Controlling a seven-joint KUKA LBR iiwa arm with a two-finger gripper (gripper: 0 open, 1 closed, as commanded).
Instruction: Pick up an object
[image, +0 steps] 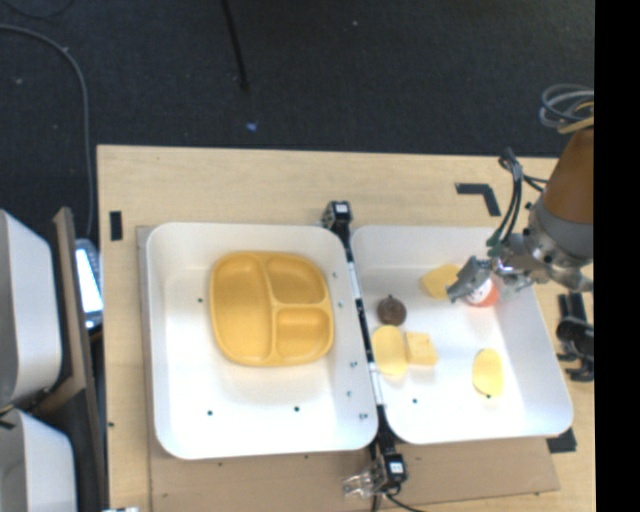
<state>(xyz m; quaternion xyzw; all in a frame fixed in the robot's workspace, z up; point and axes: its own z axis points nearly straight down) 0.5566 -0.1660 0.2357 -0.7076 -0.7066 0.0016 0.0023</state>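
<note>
My gripper (478, 281) hangs low over the back of the right bin (530, 400), reaching in from the right. Directly under it shows a small red and white object (485, 294), partly hidden by the gripper. Whether the object is held I cannot tell. A yellow wedge (437, 282) lies just left of the gripper. Nearer the bin's left wall sit a small brown round piece (391, 311), a pale yellow piece (388, 352) and a yellow block (421, 349). A yellow oval piece (488, 372) lies toward the front.
The left bin (180, 400) holds a yellow divided plate (270, 305). A ridge with black clips (338, 213) separates the two bins. The wooden bench (220, 180) surrounds them, with grey equipment (30, 300) at the far left.
</note>
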